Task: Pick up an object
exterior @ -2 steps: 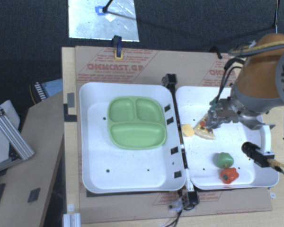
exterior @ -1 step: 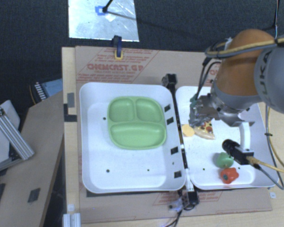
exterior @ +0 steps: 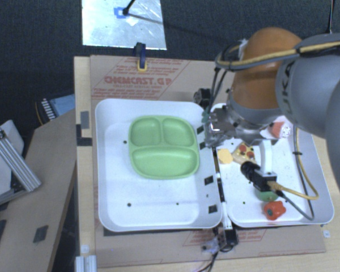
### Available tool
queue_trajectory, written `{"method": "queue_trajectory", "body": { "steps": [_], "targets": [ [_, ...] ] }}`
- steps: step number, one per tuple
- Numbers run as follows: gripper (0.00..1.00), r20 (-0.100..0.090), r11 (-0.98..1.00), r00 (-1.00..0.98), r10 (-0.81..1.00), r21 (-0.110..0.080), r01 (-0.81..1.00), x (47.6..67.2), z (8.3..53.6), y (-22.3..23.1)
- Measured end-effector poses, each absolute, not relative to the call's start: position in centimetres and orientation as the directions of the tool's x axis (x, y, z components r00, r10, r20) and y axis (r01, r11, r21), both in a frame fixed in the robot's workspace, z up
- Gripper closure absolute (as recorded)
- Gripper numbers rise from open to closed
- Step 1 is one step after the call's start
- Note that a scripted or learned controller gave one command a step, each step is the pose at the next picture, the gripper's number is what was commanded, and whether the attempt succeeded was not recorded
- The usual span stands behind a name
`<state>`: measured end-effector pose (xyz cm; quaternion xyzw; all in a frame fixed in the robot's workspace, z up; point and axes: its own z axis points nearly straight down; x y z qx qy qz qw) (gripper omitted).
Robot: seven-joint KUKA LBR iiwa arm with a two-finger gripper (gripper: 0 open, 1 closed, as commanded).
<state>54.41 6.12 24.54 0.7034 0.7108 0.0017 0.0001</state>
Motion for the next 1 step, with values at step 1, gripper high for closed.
{"method": "queue_trajectory", "body": {
  "steps": [1],
  "targets": [
    [1.0, 0.001, 0.008, -0.008, 1.0, 0.001, 1.0, 56.13, 21.76, 10.98]
  ]
}}
